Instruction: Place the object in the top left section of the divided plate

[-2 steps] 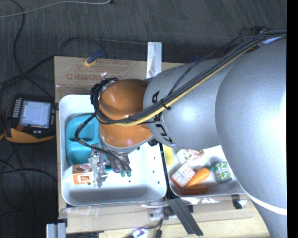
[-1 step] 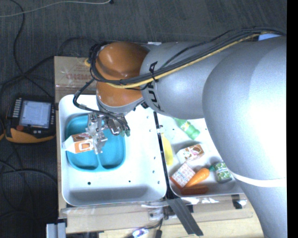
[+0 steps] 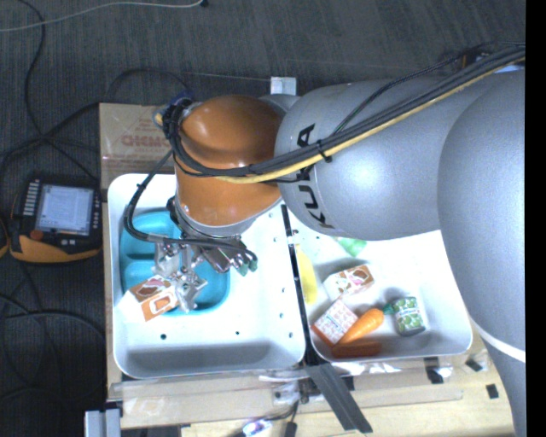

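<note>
End effector (image 3: 186, 277) low over the blue divided plastic plate (image 3: 141, 235) in the left white bin (image 3: 205, 346), touching a small brown-and-white carton (image 3: 153, 296) at the plate's lower-left section; finger state cannot be told.

dark grey carpet (image 3: 77, 68) covers the floor around the bench, with thin cables (image 3: 34, 21) trailing across it at the upper left. a handheld pendant with a lit screen (image 3: 58, 213) lies on the carpet left of the bench, and a brown cardboard sheet (image 3: 128, 141) sits just behind the bins.
</note>
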Controlling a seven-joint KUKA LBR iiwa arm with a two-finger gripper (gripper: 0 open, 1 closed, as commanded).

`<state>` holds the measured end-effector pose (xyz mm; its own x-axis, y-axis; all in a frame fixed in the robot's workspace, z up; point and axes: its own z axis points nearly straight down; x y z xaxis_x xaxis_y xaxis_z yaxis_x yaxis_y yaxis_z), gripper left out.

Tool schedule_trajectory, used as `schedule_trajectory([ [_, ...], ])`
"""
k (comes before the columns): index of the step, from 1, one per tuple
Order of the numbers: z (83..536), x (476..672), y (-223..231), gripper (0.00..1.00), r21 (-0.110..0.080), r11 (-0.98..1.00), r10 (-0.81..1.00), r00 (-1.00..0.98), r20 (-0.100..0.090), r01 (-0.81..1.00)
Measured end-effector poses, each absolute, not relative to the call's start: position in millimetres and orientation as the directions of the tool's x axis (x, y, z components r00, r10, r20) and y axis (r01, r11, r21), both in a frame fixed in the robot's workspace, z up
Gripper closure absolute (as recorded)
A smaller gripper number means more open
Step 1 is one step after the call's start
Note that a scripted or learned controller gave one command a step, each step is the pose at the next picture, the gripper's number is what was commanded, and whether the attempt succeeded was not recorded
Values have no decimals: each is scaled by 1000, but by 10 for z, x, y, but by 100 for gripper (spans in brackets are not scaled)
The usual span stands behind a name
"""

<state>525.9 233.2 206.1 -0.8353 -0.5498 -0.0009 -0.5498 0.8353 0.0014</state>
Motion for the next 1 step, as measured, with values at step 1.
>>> schedule_trajectory([
  [1,1783,6295,2337,100,1,665,-747,-665,-4,-747],
])
